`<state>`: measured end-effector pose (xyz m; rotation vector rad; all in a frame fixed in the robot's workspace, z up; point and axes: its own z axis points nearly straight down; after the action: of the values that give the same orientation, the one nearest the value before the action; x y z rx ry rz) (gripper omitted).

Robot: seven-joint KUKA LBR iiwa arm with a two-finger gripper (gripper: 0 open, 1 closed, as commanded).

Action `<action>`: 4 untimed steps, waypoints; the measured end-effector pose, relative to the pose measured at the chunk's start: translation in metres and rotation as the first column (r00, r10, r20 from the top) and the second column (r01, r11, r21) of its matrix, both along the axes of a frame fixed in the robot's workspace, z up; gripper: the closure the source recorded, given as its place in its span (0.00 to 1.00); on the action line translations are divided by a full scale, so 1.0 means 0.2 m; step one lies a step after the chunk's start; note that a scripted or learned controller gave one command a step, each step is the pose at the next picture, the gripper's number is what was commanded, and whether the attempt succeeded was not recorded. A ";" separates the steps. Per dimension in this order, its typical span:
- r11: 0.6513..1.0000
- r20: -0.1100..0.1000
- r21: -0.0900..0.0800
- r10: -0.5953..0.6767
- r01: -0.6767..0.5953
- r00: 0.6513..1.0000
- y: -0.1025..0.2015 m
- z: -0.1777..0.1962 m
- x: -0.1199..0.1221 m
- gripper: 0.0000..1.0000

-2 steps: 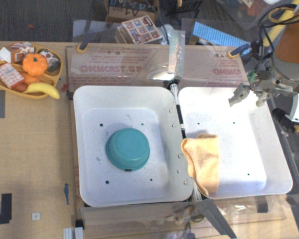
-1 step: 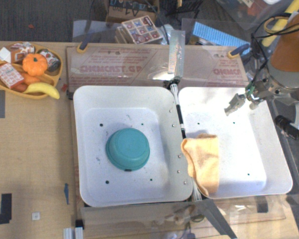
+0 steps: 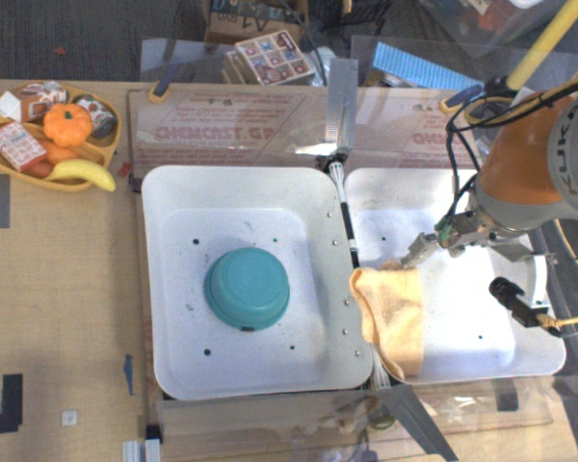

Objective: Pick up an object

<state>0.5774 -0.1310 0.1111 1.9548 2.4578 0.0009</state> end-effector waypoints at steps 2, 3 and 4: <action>0.995 0.014 -0.004 0.096 -0.096 0.995 0.15 -0.10 0.13 0.00; 0.999 0.011 -0.001 0.054 -0.054 0.998 0.16 -0.10 -0.31 0.00; 0.992 0.017 -0.004 0.128 -0.128 0.992 0.16 -0.10 -0.40 0.00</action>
<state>0.4971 -0.0984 0.0913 1.7843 2.5658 0.0143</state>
